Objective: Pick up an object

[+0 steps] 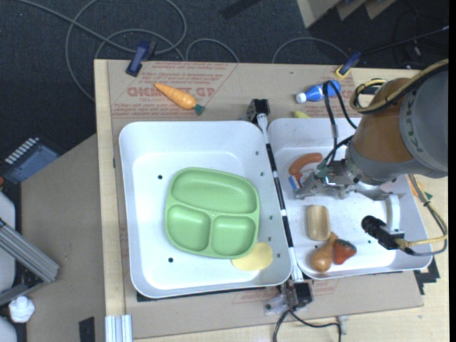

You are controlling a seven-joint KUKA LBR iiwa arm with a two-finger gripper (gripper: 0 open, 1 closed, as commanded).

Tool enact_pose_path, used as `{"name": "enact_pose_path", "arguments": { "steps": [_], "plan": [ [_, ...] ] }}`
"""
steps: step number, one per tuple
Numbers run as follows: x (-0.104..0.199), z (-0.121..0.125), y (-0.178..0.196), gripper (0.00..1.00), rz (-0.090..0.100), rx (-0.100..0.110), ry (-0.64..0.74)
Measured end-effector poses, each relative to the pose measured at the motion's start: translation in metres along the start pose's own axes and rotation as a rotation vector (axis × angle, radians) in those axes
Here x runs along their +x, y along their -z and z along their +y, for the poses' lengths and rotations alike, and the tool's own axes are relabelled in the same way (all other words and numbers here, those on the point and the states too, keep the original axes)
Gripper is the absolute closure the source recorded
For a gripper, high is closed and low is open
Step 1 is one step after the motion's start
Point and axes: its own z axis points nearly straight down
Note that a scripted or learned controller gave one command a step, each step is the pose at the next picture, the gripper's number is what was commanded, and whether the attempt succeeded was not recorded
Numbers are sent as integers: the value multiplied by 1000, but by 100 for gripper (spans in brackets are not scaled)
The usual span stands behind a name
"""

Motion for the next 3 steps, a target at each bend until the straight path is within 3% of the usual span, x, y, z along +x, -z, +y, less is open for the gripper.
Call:
{"name": "enact_pose_path", "arguments": {
  "steps": [1,3],
  "plan": [
    [14,-56,-3,0,1,6,-2],
    [11,-47,-3,0,-1,2,-2]
  ]
}}
